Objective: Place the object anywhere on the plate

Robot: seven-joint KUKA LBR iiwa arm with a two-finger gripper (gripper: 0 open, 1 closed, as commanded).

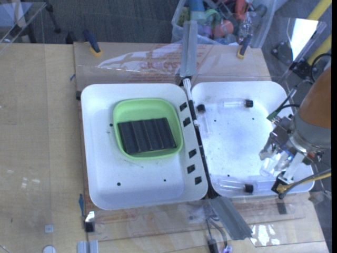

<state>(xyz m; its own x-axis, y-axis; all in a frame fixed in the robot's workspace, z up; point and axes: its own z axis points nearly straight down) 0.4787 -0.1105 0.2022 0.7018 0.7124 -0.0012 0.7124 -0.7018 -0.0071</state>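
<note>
A dark ridged object (146,135) already lies on the green plate (122,111) in the left bin (100,183), while the gripper (278,161), its grasp undeterminable, risks being judged empty.

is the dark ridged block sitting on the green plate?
Yes, the dark ridged block lies flat inside the green plate in the left bin, far from the claw.

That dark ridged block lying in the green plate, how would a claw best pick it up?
A guess: take the dark ridged block from straight above, across its shorter sides. It lies flat in the green plate, so only its top shows, and the plate's raised rim blocks any sideways approach. The gripper hangs over the right bin.
</note>
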